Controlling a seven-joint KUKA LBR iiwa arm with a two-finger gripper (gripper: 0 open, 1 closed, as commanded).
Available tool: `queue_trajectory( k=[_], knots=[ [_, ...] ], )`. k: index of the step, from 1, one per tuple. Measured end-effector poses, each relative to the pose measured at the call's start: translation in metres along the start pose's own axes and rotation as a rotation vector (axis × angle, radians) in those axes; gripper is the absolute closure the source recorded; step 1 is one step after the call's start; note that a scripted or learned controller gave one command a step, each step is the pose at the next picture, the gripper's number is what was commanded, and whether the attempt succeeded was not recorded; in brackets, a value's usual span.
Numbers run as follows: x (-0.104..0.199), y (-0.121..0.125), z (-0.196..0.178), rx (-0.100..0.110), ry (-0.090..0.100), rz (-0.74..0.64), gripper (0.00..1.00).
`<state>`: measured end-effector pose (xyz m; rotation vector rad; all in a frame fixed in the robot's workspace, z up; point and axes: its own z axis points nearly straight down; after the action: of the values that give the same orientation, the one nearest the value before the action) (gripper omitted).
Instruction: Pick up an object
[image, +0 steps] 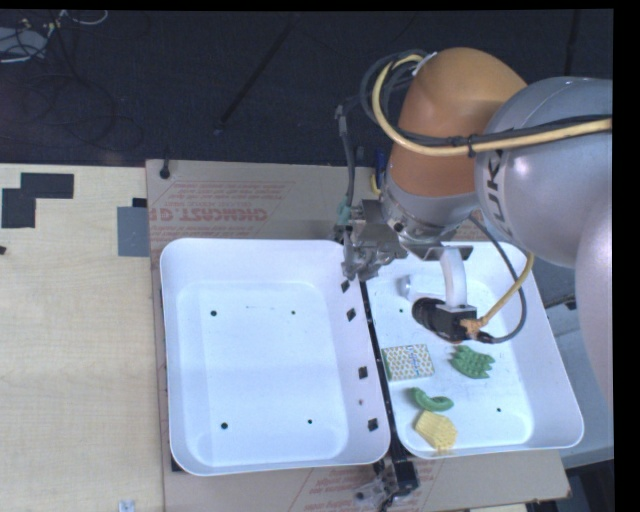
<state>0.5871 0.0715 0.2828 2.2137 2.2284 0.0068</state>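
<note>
Glossy white plastic bins (255, 440) sit on matt brown cardboard (250, 200) beside pale wood bench (70, 350).

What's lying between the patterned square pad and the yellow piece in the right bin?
A small curved green piece lies between the pad and the yellow piece, seen in the camera view.

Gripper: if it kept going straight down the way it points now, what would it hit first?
Probably the right bin, near its inner wall. The gripper hangs over the seam between the bins, well short of the patterned pad and other objects. Depth is unclear from this slanted view.
</note>
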Motion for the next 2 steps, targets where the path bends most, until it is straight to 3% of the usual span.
queue_trajectory(
  k=[1, 2],
  knots=[
    [-0.108, -0.023, -0.002, 0.008, -0.007, 0.017, 1.0],
    [-0.119, -0.098, -0.022, 0.009, -0.002, 0.009, 1.0]
  ],
)
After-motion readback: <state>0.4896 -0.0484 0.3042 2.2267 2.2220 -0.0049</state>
